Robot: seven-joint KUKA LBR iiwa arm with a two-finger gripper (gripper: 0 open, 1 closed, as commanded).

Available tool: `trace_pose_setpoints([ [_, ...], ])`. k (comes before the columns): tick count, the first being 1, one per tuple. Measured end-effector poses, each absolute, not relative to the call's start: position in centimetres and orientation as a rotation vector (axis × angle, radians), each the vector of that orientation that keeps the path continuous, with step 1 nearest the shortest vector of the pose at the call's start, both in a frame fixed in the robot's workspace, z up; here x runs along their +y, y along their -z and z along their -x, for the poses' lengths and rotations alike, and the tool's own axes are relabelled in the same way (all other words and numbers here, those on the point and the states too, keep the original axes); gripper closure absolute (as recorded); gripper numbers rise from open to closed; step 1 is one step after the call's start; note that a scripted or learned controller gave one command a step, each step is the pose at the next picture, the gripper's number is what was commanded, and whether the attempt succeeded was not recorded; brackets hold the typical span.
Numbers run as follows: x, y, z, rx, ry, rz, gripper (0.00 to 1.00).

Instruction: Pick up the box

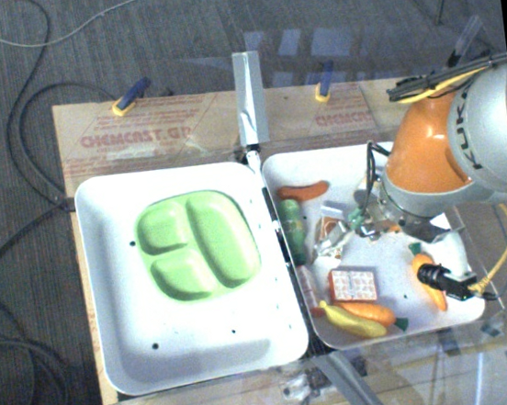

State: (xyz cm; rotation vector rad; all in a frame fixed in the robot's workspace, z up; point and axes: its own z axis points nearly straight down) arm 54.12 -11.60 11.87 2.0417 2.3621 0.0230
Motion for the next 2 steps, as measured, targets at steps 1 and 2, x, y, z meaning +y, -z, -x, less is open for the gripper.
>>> trace_pose_setpoints([
  [1, -10.13, -9.16, -48.91, 2.378, -0.015, -2.029, 0.00],
  [2, -10.46, -10.04, -48.98, 2.369, -0.012, -2.030, 1.00],
])
